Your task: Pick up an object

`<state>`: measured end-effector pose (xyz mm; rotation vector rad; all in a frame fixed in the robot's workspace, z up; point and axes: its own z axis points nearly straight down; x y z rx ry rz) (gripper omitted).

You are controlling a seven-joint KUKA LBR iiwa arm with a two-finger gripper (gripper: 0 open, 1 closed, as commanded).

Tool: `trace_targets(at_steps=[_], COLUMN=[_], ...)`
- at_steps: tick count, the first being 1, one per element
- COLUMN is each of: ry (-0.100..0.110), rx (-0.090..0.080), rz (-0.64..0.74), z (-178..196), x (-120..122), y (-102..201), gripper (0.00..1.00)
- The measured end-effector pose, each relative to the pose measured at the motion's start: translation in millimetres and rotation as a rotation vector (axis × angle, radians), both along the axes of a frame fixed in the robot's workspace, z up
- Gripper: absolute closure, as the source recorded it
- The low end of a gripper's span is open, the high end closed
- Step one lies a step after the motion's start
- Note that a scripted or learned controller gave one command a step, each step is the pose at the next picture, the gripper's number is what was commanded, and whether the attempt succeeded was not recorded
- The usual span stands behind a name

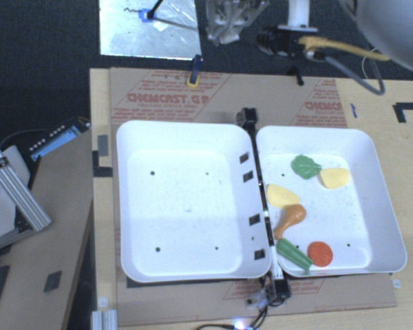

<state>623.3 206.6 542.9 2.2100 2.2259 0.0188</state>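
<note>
Six toys lie in the right bin (382, 205); whether the fingers (224, 23) grip is unclear.

The tabletop (55, 205) carries a printed brown board (289, 98); on the board, two shallow white bins, left (182, 201) and right (378, 205), touch side by side.

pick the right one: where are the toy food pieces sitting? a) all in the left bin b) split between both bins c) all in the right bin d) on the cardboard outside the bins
c: the green leafy piece, the two yellow pieces, the orange drumstick shape, the green pod and the red-orange round piece all lie inside the right bin.
</note>
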Motion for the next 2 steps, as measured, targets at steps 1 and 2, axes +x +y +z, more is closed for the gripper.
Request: trace_targets(at_steps=[1,2], ry=[0.007,0.009], rx=[-0.008,-0.006], rz=[-0.014,-0.009], z=[-7,-8], x=[-22,-3], y=[-115,-137], gripper=[1.0,1.0])
